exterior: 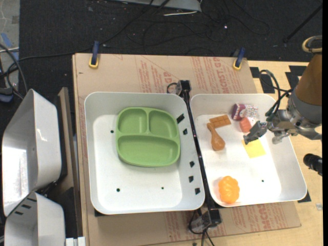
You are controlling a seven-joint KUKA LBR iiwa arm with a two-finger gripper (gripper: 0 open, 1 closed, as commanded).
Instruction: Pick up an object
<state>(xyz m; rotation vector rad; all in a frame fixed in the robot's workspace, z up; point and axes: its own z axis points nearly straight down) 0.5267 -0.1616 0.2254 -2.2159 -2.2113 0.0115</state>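
Gripper (pixel 255 132) sat low over the right bin (pixel 287 188), right at the upper edge of a flat yellow square (pixel 255 150); couldn't tell if it was open or closed, and nothing was seen held. A small red block (pixel 245 124) lay just beside it, with a purple wrapper (pixel 243 110) behind that. A brown hammer-shaped toy (pixel 217 136) lay to the camera's left, an orange round fruit (pixel 229 188) near the front edge. The left bin (pixel 102 188) held a green divided plate (pixel 148 137).
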